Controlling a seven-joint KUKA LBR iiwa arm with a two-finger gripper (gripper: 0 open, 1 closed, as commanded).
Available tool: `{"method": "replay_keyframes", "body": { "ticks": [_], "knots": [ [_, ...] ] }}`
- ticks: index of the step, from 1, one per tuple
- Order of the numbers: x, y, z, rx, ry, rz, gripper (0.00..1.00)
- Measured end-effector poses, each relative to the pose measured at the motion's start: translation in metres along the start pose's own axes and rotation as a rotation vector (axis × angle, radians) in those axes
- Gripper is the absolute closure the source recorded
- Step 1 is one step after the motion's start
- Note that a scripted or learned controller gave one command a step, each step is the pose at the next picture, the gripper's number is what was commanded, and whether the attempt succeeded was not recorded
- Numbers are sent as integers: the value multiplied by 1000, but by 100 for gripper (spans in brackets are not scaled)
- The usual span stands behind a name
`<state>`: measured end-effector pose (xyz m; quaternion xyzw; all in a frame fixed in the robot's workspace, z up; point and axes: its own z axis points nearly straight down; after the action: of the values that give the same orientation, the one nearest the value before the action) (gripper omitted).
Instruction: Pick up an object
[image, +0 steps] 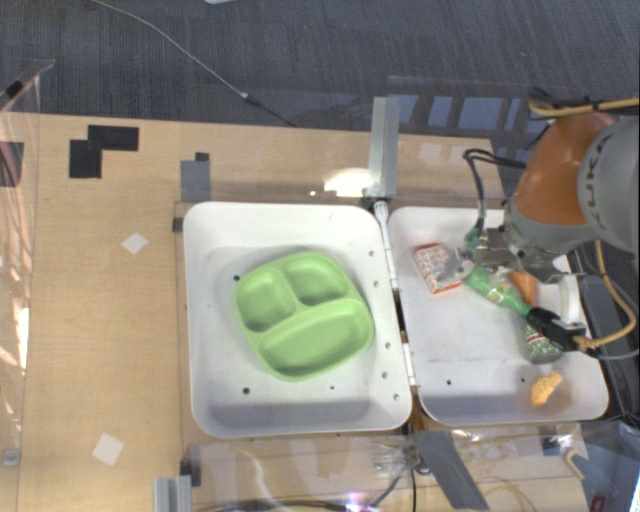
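The claw (468, 262) hangs over the right bin (480, 395) beside a small red-and-white box (433, 266); its state cannot be told.

Robotics lab: bench (90, 300) with twin white bins (200, 300).

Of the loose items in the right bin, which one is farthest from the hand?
The small tan piece, lying alone near the right bin's front corner. The red-and-white packet, the green bottle and the orange piece all sit up around the hand.

a small red-and-white box (433, 267) lies flat, slightly tilted, in the right bin's upper-left part.
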<state>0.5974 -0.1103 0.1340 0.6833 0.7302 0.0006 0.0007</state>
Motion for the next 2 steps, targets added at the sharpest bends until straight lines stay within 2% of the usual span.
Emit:
{"method": "replay_keyframes", "body": {
  "ticks": [1,2],
  "knots": [
    [-2,44,37,-23,-4,106,0],
    [10,77,37,-14,-7,-124,0]
  ]
}}
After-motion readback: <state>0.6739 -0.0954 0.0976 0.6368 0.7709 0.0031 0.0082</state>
